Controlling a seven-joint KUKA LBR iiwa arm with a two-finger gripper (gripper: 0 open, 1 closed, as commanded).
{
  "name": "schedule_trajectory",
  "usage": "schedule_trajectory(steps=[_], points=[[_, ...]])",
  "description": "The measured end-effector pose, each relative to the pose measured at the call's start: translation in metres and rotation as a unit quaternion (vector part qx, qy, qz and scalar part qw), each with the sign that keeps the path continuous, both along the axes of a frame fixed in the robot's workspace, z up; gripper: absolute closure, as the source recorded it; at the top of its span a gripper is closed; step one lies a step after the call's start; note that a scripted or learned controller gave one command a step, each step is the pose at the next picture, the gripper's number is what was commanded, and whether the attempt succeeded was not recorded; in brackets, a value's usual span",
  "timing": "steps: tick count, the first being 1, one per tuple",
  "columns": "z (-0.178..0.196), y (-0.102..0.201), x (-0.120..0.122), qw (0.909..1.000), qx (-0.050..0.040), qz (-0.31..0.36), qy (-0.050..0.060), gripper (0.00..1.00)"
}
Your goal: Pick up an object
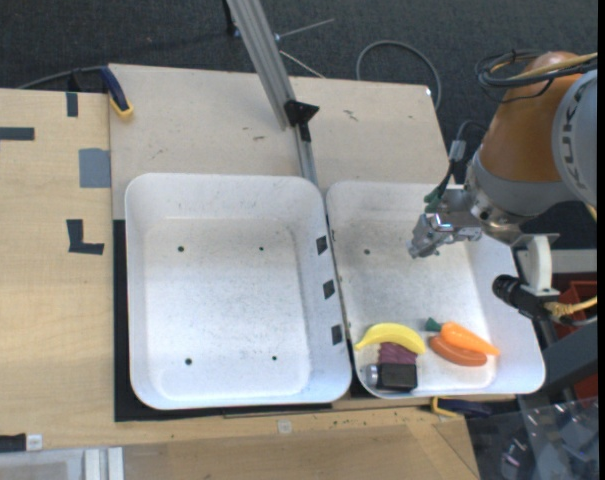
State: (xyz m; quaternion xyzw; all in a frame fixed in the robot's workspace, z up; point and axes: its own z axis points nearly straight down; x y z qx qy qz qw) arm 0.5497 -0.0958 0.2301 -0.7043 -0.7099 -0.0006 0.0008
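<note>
In the right bin (382, 213), near its front edge, lie a yellow banana (390, 337), an orange carrot with a green end (461, 345), a dark purple piece (393, 352) and a black block (396, 376). My gripper (426, 240) hangs over the right bin's upper middle, well behind those objects and apart from them. It points down toward the bin floor, and nothing shows between its fingers.
The left bin (142, 268) sits beside the right one, with a dividing rim between them. A grey metal pole (267, 53) slants in from the top toward the bins' junction. The arm's orange and grey body (537, 138) fills the right side. Cables lie behind the bench.
</note>
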Motion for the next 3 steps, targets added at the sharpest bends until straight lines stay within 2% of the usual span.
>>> schedule_trajectory(steps=[2, 3], points=[[0.015, 0.098, 0.027, 1.0, -0.0002, -0.001, 0.0, 1.0], [0.017, 0.158, 0.043, 1.0, -0.0002, 0.0, 0.0, 1.0]])
